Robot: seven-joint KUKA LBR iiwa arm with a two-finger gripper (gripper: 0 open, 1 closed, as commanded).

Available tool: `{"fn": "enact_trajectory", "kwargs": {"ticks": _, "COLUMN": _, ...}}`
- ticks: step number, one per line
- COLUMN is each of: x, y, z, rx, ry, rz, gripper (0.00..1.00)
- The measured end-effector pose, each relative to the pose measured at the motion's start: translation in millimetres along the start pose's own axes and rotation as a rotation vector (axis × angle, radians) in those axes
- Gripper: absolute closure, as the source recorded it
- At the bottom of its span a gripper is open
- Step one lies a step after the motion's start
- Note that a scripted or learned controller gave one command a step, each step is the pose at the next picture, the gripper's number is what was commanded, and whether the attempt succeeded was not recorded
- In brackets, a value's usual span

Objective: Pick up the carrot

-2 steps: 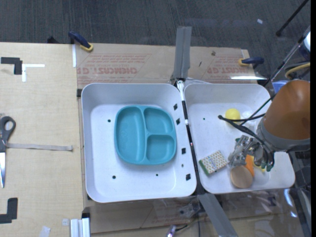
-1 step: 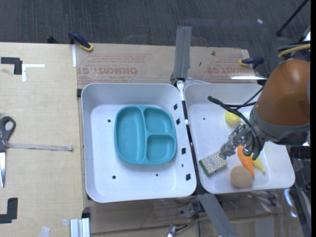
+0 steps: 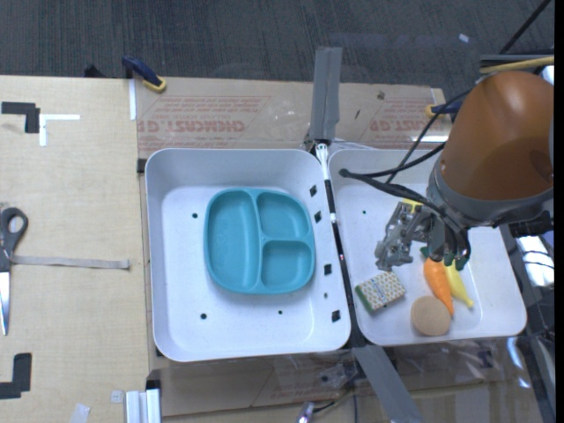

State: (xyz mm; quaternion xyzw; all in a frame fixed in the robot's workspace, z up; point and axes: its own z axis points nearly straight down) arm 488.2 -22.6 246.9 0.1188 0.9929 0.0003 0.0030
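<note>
The carrot (image 3: pixel 438 282) lies in the right bin (image 3: pixel 366 208), near that bin's front right part, its thick orange end pointing up toward the arm and its tip pointing down toward the front edge. A yellow, banana-shaped thing (image 3: pixel 459 286) lies right beside it on the right, touching or almost touching along its length. Just below the carrot's tip sits a round tan thing like a potato (image 3: pixel 431 315), and to its left a small speckled block like a sponge (image 3: pixel 381 291) lies tilted on the bin floor. The end effector (image 3: pixel 407 241) hangs over the bin just up and left of the carrot's upper end; whether it is spread or pressed together cannot be told, and nothing is seen between its tips. Above it the orange band (image 3: pixel 498 139) of the arm covers the bin's upper right corner, with black cables (image 3: pixel 388 181) running across the bin's back. The left bin (image 3: pixel 167 263) holds a teal divided plate (image 3: pixel 260 241) with three sections. On the worktop (image 3: pixel 70 210) far to the left lie scissors (image 3: pixel 9 236).
</note>
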Motion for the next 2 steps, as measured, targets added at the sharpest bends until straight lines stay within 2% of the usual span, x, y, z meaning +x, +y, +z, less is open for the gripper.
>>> {"fn": "enact_trajectory", "kwargs": {"ticks": 1, "x": -33.6, "y": -70.1, "z": 94.2, "rx": 0.0, "ry": 0.003, "rz": -0.495, "gripper": 1.0}}
{"fn": "enact_trajectory", "kwargs": {"ticks": 2, "x": -60.6, "y": -90.4, "z": 55.7, "rx": 0.0, "ry": 0.001, "rz": -0.486, "gripper": 1.0}}
